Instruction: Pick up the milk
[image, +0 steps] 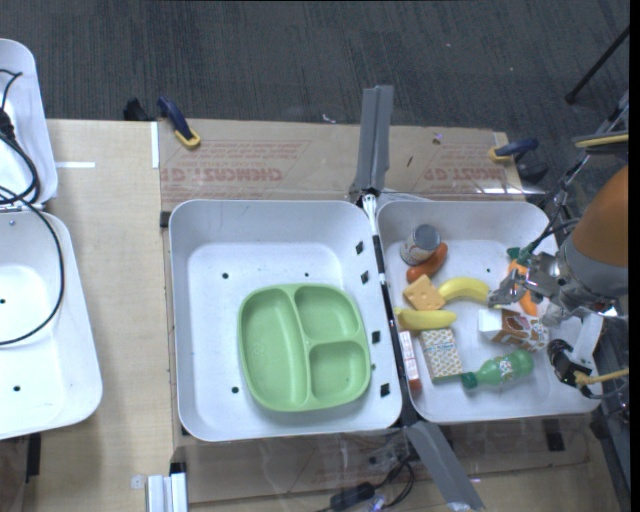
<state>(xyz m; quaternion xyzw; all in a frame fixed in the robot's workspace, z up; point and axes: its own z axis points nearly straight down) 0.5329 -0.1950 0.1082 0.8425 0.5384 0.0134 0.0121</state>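
The milk (518, 328) is a small white and brown carton lying near the right wall of the right bin (470, 400). My gripper (514, 288) hangs just above and behind the carton, at the bin's right side, with the grey arm and its orange band (608, 232) coming in from the right. The gripper's body hides part of the carton's far end. From this slant I cannot make out whether the gripper touches the carton.
The right bin also holds a green bottle (498, 370), a patterned box (441, 352), two bananas (462, 290), a cheese wedge (423, 294), a carrot (427, 263) and a can (424, 240). A green divided plate (305, 346) lies in the left bin (200, 300).
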